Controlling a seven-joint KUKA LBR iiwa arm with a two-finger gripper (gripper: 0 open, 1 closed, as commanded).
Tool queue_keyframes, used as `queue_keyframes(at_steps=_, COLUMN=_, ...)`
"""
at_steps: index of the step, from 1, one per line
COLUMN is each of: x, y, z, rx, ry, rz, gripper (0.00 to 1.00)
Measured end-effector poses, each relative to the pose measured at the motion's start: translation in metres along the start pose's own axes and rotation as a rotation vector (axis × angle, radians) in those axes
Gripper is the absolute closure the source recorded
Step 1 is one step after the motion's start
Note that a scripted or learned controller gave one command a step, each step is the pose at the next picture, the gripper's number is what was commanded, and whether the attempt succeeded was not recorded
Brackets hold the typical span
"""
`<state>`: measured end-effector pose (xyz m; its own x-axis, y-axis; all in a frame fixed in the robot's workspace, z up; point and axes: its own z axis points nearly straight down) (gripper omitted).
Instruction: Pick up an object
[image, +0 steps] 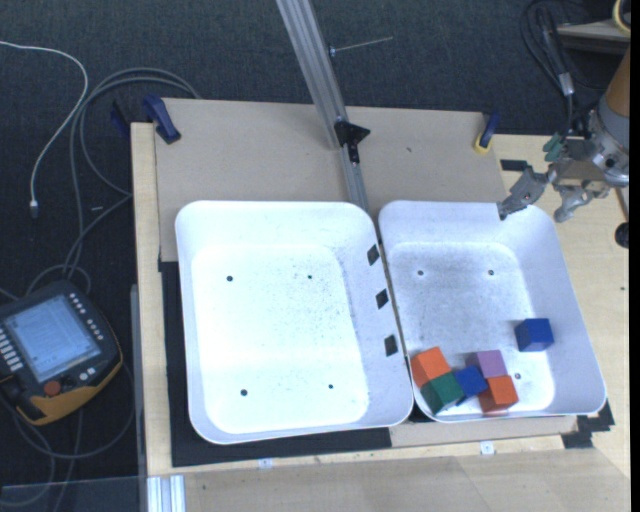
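Note:
Several small blocks lie in the right bin (560, 255). A blue cube (534, 334) sits alone near the right wall. Along the front edge cluster an orange block (431, 364), a green block (442, 389), a small blue block (470, 380), a purple block (491, 363) and a second orange block (499, 393). My gripper (541, 196) hangs above the bin's far right corner, well away from the blocks. Its two fingers are spread apart with nothing between them.
The left bin (200, 240) lies beside the right one, joined by black clips. A metal post (320, 80) rises at the back centre. Blue clamps (160, 118) hold the board. A teach pendant (50, 345) and cables lie on the floor at left.

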<state>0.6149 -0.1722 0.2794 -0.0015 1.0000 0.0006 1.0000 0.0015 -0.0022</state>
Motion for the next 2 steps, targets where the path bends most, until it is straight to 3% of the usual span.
queue_keyframes(at_steps=1, x=-0.016, y=0.017, z=0.108, rx=0.007, ry=0.002, rz=0.002, gripper=0.00)
queue_keyframes(at_steps=2, x=-0.045, y=-0.066, z=0.174, rx=0.010, ry=0.003, rz=0.007, gripper=0.00)
